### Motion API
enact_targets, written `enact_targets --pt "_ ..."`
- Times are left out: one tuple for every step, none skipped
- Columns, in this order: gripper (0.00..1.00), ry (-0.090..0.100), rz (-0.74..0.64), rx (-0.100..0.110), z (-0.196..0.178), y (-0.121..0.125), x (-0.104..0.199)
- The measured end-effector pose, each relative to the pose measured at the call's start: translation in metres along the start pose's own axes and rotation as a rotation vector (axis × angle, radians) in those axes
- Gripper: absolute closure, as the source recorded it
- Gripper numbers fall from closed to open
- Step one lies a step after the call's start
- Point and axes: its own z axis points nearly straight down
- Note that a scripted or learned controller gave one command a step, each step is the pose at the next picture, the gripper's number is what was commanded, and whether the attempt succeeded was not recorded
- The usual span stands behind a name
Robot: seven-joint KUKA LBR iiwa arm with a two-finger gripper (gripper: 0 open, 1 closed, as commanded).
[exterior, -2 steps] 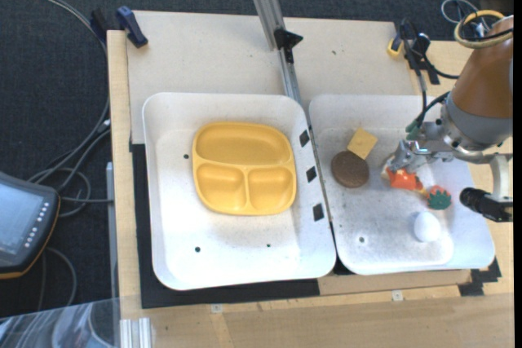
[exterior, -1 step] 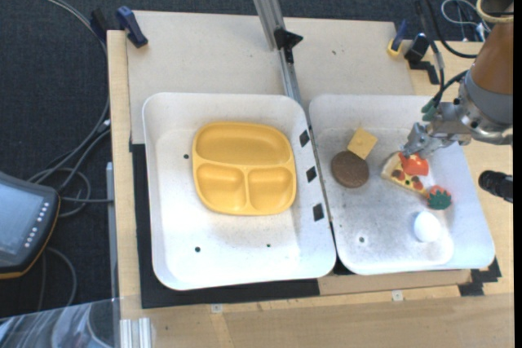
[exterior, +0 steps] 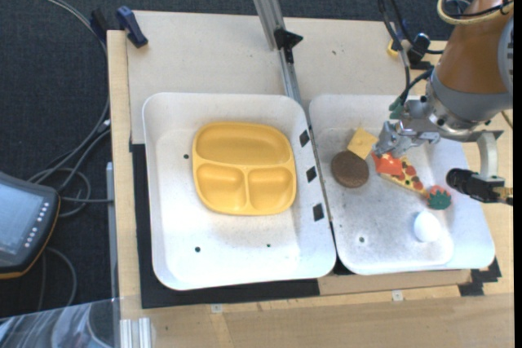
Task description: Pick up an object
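1. Starting nearest the camera: a white egg-shaped object lies near the front edge of the right bin, well apart from the gripper. It looks round and smooth; in my judgement a poor candidate, likely to slip.
2. A small green and red piece sits just behind it, at the end of an orange slice-shaped toy.
3. A brown disc lies left of the orange toy, with a yellow wedge touching its far side.
4. The gripper hangs low over the top end of the orange toy, between it and the yellow wedge. Whether its jaws are wide or narrow cannot be told from this angle, and nothing is visibly held.
5. Recommended: settle on one target, centre over the toy's narrow width, and descend straight so the wedge is not nudged.
6. The left bin holds a yellow divided tray; not involved.
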Motion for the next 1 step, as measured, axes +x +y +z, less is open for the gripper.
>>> enact_targets --pt "1.0 0.001 0.0 0.002 0.0071 0.0091 0.0513"
